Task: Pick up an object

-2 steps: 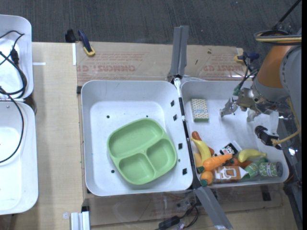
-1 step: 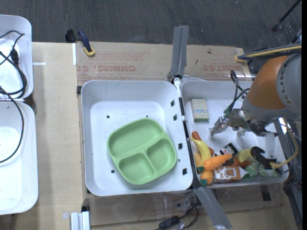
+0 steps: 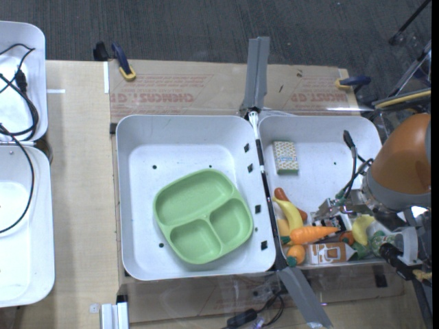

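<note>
Showing a rounded orange band, wide and glossy, at the right. Carrying a grey collar directly beneath the orange, smooth and curved. Trailing a thin black cable from the grey part, bending up to a small dark plug end. Ending in a tool of bare metal and black parts, small and cluttered, with pale brackets alongside. Wearing a white housing with a dark fitting below the collar, near the right edge.
</note>
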{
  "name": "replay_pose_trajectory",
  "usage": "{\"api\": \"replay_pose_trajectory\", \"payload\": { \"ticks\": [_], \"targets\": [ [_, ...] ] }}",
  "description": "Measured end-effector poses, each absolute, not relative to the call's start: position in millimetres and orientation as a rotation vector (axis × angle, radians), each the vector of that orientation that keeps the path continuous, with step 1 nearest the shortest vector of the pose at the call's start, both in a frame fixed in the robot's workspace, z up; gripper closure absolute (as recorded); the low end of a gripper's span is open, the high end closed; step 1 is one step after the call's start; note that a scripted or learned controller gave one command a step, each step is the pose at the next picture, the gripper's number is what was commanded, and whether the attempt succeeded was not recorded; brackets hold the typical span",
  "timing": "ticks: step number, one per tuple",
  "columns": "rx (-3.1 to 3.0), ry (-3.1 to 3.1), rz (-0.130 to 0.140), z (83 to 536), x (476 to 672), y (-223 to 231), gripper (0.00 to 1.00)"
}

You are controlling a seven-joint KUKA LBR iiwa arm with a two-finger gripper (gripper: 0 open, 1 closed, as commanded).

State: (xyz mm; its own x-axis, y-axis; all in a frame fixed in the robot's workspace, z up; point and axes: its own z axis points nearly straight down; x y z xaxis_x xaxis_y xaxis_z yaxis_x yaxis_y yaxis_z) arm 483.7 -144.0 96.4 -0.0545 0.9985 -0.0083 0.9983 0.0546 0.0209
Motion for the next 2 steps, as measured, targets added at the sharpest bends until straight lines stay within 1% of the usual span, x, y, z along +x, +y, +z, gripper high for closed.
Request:
{"api": "replay_pose_trajectory", "payload": {
  "ticks": [1, 2],
  "targets": [
    [2.141, 2.247, 0.027, 109.1, 489.3, -145.8, 1.0],
    [2.191, 2.252, -0.002, 191.2, 520.8, -73.8, 1.0]
  ]
}}
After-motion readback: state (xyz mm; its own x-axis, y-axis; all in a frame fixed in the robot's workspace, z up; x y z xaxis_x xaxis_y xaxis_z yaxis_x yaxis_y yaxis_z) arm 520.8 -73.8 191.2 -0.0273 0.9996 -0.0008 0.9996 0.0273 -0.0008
